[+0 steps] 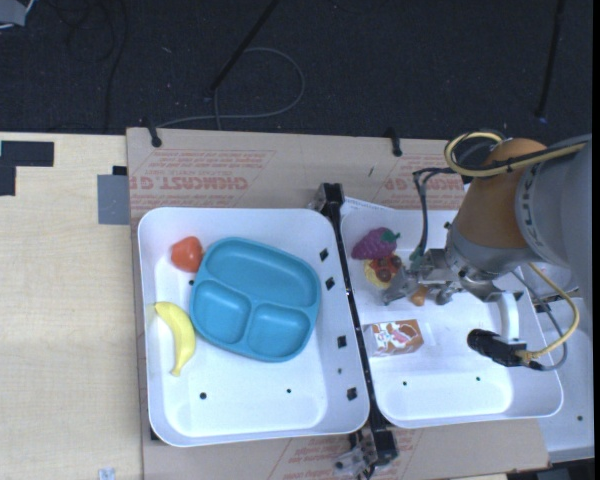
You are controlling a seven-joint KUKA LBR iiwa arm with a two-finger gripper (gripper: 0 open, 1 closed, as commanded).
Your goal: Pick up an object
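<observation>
left bin (170, 408): blue tray (255, 300), banana (177, 334), tomato (186, 254) | right bin (460, 398): packet (393, 337), perhaps grapes (376, 243) | gripper (405, 290): grip unclear

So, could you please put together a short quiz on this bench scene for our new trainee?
1. True or false: the banana lies in the same bin as the blue divided plate.
2. Which item sits nearest the pincer?
A. the purple and red toy cluster
B. the orange-red fruit
C. the banana
3. Fill in: the small flat packet lies in the ____ bin, as the camera sees it.

Key
1. True; both are in the left bin, the banana beside the plate's left edge.
2. A; the cluster is just beside the pincer in the right bin.
3. right.
</observation>
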